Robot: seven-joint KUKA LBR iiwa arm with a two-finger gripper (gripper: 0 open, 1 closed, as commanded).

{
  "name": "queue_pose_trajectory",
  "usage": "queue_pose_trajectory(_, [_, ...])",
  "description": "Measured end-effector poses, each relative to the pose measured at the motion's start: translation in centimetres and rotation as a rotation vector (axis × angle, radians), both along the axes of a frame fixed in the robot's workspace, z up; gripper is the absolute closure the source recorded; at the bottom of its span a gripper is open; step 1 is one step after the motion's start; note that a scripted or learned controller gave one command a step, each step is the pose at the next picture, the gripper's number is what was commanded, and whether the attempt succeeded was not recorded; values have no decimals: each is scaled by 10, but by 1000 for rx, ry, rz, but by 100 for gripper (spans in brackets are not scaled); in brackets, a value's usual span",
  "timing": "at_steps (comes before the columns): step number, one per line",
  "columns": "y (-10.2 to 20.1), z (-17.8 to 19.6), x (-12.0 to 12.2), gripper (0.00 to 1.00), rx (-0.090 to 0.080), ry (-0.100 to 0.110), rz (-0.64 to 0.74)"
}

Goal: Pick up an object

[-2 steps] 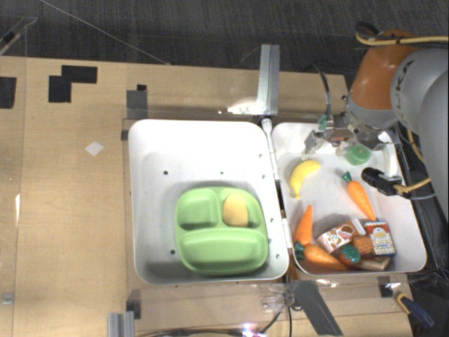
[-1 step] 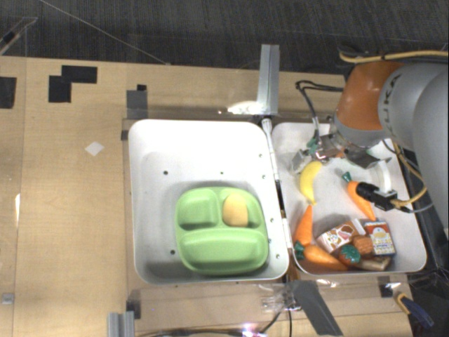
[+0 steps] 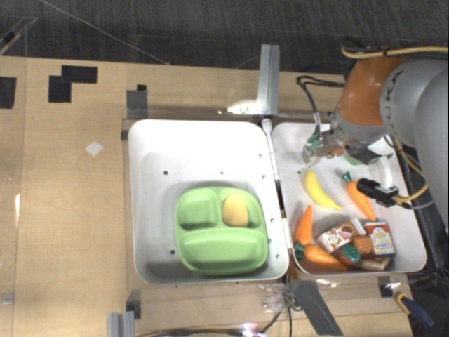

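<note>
- While the grey arm with its orange band (image 3: 361, 97) reaches in from the right, the gripper (image 3: 319, 148) hangs over the far end of the right bin (image 3: 414, 248), above bare white floor.
- Nothing shows between its fingers; whether they stand apart or together cannot be told from this slanted view, as the tips are small and blurred.
- The nearest candidate for lifting, a yellow banana (image 3: 319, 190), lies just below the gripper in the frame, apart from it and flat on the bin floor.
- Beside it lie one carrot (image 3: 360, 196) toward the right wall, a second carrot (image 3: 303, 225) near the divider, and a third (image 3: 324, 258) at the near edge, next to a cluster of small food boxes (image 3: 358, 241).
- The left bin (image 3: 151, 160) holds a green divided plate (image 3: 221, 229) with a yellowish round fruit (image 3: 236, 209) resting in its upper right compartment.
- Judged from this, the pick is not yet made: no object is lifted, and descent, closing and raising all remain.
</note>
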State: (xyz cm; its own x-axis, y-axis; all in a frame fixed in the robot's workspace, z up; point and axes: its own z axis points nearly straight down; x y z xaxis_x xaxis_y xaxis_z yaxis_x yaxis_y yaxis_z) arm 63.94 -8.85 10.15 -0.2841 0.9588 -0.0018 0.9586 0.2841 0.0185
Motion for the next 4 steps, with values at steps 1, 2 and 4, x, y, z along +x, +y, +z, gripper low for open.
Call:
queue_pose_trajectory(1, [0,0,0,0,0,0,0])
queue_pose_trajectory(2, [-3,-10,-41,0,-4,-1,2])
queue_pose_trajectory(4, [67,87,18,100,-3,15,-19])
